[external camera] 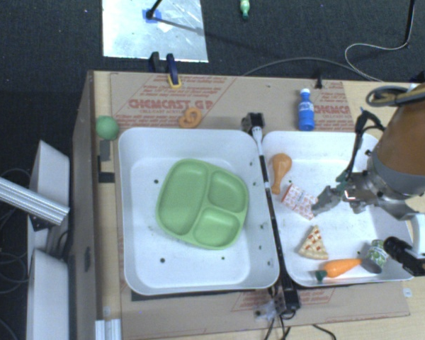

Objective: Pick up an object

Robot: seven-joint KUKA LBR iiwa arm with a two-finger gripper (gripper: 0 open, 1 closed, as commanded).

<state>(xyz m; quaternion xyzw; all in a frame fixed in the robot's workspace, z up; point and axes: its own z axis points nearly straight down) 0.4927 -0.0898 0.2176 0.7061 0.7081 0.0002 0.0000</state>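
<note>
Right bin, mid-floor: the gripper (328, 198) is hanging low over the white floor of the right bin (340, 147), just beside the pink-white wrapped packet (297, 198), which looks like the nearest candidate for the pick.
Gripper state: dark fingers are pointing left toward the packet; can't tell whether they're spread or pressed together, too dark & small. Nothing is showing between them.
Target spot: packet is lying flat, tilted, near the bin's left wall, between the drumstick toy (279, 168) above it & the pizza slice toy (313, 244) below it.
Doing it well (judgement): fingers prob. need to be straddling the packet's narrow side, w/ the approach coming straight down; it's a thin, flat item, so the tips should be reaching nearly to the floor before closing. Risk: nudging it into the drumstick or sliding it vs the wall instead of pinching it.
Count, right bin: 1 packet, 1 drumstick, 1 pizza slice, 1 carrot toy (338, 267), 1 small dark round item (375, 255) by the bottom-right corner.
Count, left bin: 1 green divided tray (202, 203), sitting in the left bin (145, 261).
Count, bench edge: 1 blue bottle (306, 110), 1 green ball (106, 126), 1 orange ring-like piece (190, 117).
Count, bins: 2, side by side.
</note>
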